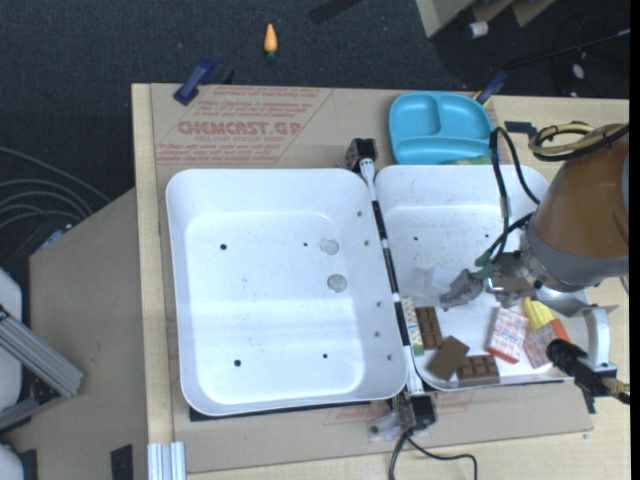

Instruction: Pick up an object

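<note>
The right bin [440,218] holds its objects in the near corner. A dark brown bar [428,326] lies by the divider, with a lighter brown piece [448,356] and another dark bar [478,368] in front of it. Two red-and-white packets [508,336] [540,346] and a yellow item [538,313] lie further right, partly under the arm. My gripper [462,290] hangs low over the right bin's floor, just above and behind the brown bars. Nothing shows between its tips.
The left bin [200,268] has two small round marks [334,266] on its floor. A light blue divided tray [440,128] stands behind the right bin. Cables run along the arm at the right. A blue clip [195,83] lies at the board's far left corner.
</note>
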### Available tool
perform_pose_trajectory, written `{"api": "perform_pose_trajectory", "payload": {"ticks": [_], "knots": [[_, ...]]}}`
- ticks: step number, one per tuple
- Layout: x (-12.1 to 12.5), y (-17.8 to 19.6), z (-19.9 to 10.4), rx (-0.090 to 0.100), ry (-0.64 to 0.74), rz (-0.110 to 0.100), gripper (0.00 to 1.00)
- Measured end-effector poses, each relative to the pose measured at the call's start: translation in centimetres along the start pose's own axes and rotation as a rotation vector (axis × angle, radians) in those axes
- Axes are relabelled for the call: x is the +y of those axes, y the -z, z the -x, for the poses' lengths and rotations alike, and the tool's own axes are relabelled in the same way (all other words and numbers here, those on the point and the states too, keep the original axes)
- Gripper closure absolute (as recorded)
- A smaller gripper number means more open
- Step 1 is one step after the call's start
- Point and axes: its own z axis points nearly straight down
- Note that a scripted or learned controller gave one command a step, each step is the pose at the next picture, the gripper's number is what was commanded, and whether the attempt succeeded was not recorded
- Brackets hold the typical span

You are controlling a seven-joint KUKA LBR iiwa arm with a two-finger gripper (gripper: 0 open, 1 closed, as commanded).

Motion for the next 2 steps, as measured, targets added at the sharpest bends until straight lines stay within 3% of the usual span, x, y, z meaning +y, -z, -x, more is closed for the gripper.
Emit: {"api": "perform_pose_trajectory", "payload": {"ticks": [1, 2], "knots": [[0.04, 1.41, -6.11, -0.001, 0.001, 0.003, 0.0], [0.04, 1.4, -6.56, -0.002, -0.001, 0.004, 0.0]]}}
